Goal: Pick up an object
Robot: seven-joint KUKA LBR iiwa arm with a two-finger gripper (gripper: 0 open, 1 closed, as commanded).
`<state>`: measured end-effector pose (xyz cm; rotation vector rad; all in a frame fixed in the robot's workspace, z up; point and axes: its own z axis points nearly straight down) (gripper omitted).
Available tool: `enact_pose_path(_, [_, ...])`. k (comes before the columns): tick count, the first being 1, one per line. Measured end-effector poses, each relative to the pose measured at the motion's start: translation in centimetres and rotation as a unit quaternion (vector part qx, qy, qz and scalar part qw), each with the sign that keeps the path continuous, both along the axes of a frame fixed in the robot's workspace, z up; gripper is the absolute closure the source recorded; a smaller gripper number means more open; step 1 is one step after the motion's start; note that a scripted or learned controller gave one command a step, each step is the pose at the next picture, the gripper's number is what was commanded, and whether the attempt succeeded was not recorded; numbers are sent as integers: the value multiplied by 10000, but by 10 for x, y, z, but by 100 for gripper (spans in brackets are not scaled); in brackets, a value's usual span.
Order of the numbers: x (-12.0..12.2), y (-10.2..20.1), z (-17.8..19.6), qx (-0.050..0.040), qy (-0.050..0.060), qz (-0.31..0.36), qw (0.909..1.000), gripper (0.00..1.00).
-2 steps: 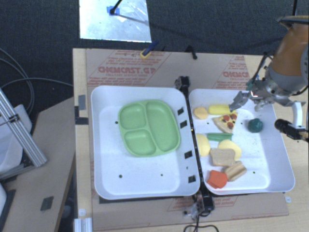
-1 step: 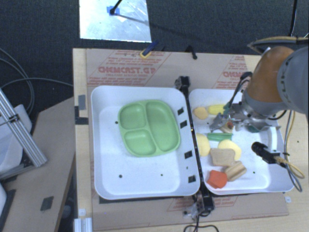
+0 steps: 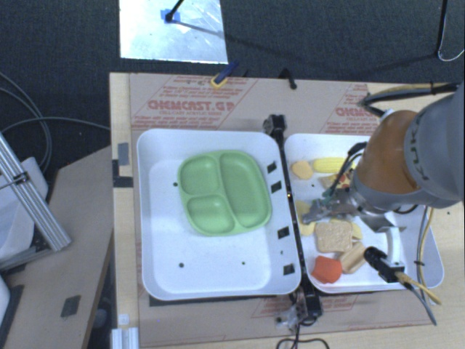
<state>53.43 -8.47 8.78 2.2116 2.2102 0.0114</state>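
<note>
Counter (image 3: pixel 182 97): flat board with a brown paper face printed in red lettering, carrying two shallow white bins side by side.

Left bin (image 3: pixel 163 264): smooth white plastic, rounded corners. It holds a pale green divided plate (image 3: pixel 224 193), matte, three compartments, lying flat and slightly turned.

Right bin (image 3: pixel 429 264): same make, its far and right parts covered by the arm (image 3: pixel 425 147). Arm is a bulky grey shell with an orange band, entering from the right and cut off by the frame edge.

Claw (image 3: pixel 320 211): dark metal, low over the left-centre of the right bin. Cannot tell whether it is wide or narrow, or whether it holds anything.

Pick objects, all in the right bin:
- yellow corn cob (image 3: pixel 327 165), far side, partly behind cables;
- tan square cracker-like slab (image 3: pixel 333 235), speckled, just near of the claw;
- red-orange rounded piece (image 3: pixel 327 269), near edge;
- beige bread-like stick (image 3: pixel 354 259), touching the red piece;
- small yellow-orange lump (image 3: pixel 302 170), far left.
</note>
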Motion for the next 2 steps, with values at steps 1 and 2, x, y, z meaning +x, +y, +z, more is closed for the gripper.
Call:
enact_pose_path(1, [-35,77,103,38,27,54,10000,0])
enact_pose_path(2, [30,127,97,33,43,53,10000,0])
